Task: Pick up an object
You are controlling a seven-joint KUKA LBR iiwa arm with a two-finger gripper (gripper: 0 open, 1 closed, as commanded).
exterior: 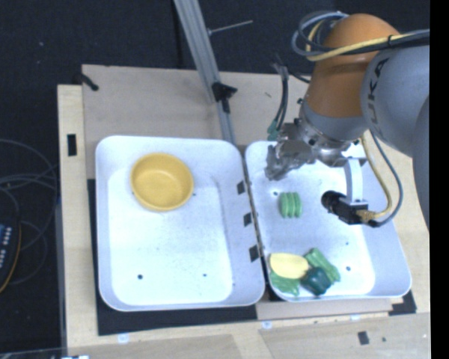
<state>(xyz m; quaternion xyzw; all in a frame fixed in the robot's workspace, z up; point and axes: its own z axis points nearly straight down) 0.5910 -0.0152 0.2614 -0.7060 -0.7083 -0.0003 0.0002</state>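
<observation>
Camera view, from above the bench: I hang over the far end of the right bin (382, 275), my gripper (278, 163) pointing down and toward the divider (248, 208) between the two bins. From this slant my wrist housing covers the tips, so I cannot tell whether my fingers stand apart or together, and nothing shows between them.

The nearest candidate is a small green ribbed piece (289, 204), lying flat on the bin floor just below me and a little toward my arm's side, apart from me and untouched. It sits alone on bare white, which I judge makes it the easiest thing to come down on.

Further toward the near rim, well away from me, three things crowd one corner: a yellow piece (286, 263), a light green piece (321, 261) and a dark green block (315, 280), touching or nearly so. Packed like that, they would be awkward to separate.

Across the divider, a yellow bowl (162, 181) rests upright in the left bin (165, 275), well apart from me.

The pickup looks not yet begun; I judge it calls for a short shift over the ribbed piece, then a descent.
</observation>
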